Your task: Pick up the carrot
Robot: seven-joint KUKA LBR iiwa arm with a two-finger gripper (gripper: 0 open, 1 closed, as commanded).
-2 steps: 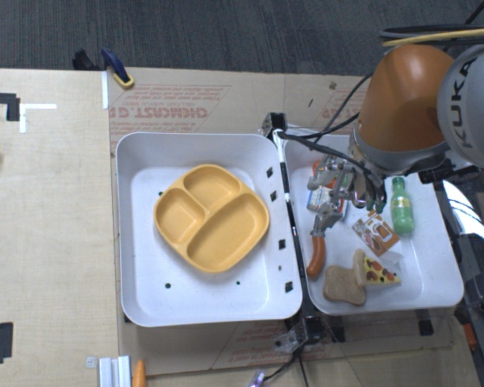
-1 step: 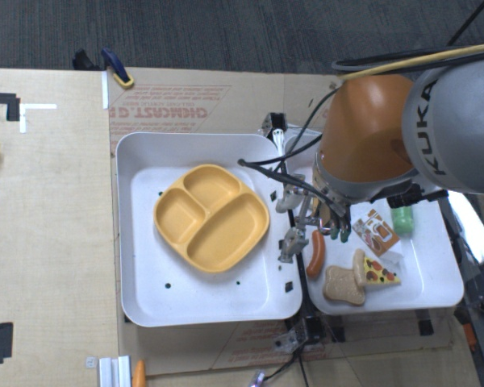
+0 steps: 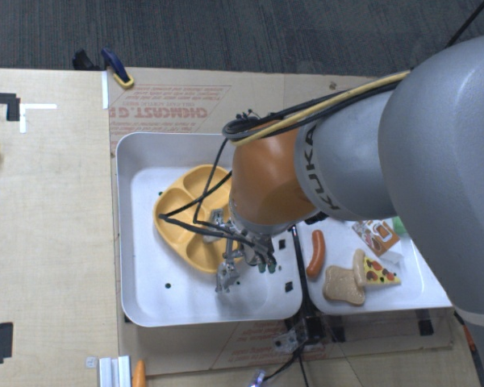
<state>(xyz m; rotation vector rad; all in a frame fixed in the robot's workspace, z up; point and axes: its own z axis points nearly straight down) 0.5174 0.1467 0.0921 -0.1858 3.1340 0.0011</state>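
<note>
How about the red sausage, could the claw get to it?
Probably yes. The sausage lies uncovered in the right bin, apart from the bread. The claw hangs in the left bin, just across the wall between.

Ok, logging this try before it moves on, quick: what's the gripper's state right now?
Gripper: cannot be told. It hangs low over the left bin, beside the yellow plate; nothing visibly held.

Arm over the left bin

The gripper (image 3: 230,276) hangs low by a yellow plate (image 3: 181,216) in the left bin (image 3: 137,240). The right bin (image 3: 419,293) has a sausage (image 3: 315,254), bread (image 3: 344,285) and pizza (image 3: 377,270).
</note>
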